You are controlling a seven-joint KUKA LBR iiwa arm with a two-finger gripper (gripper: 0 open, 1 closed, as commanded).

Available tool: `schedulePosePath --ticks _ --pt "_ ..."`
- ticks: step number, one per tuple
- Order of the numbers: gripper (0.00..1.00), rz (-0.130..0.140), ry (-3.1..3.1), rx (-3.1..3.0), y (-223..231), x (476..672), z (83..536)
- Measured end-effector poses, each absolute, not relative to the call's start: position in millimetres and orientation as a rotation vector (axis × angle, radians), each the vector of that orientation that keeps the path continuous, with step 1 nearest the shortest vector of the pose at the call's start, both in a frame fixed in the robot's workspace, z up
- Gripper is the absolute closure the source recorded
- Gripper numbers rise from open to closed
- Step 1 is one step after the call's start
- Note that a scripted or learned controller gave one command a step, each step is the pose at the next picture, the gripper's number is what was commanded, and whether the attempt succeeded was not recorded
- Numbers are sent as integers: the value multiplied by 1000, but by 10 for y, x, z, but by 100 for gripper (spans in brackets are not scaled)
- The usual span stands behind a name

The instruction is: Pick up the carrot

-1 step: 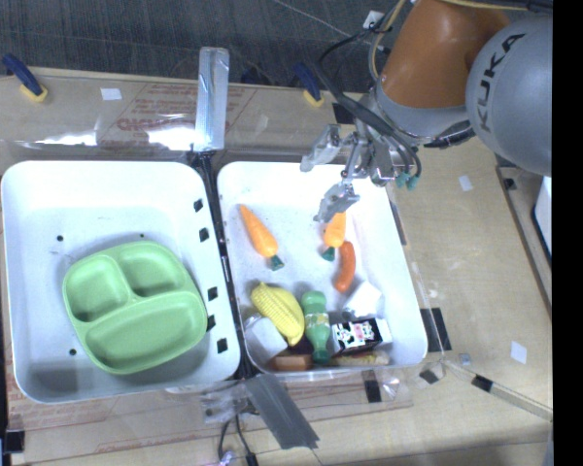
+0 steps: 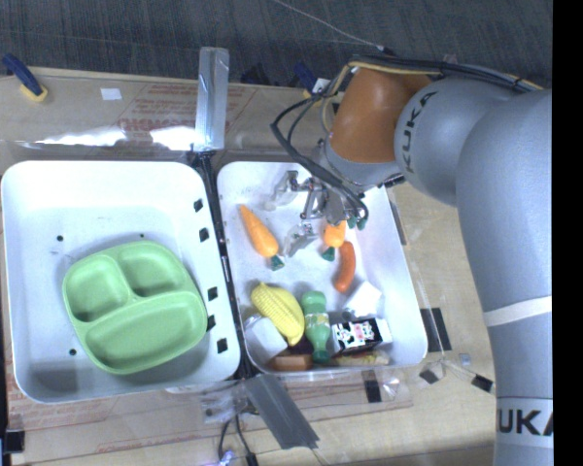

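In the right bin (image 2: 396,260), a small, light, rigid-looking orange carrot (image 2: 258,231) lies tilted, best pinched mid-body; whether the claw (image 2: 316,223) nearby is open cannot be told.

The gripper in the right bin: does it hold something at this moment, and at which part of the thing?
It cannot be told. The gripper is low in the right bin, touching or just above a small carrot. The longer carrot lies apart, unheld.
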State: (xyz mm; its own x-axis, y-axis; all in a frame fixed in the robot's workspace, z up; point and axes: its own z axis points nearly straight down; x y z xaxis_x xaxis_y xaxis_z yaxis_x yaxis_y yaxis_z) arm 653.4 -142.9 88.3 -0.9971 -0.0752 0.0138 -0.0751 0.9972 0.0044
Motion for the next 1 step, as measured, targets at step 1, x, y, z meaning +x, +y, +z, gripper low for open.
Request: schedulePosePath --ticks 1 --pt "0 -2 -3104 478 -1083 6055 919"
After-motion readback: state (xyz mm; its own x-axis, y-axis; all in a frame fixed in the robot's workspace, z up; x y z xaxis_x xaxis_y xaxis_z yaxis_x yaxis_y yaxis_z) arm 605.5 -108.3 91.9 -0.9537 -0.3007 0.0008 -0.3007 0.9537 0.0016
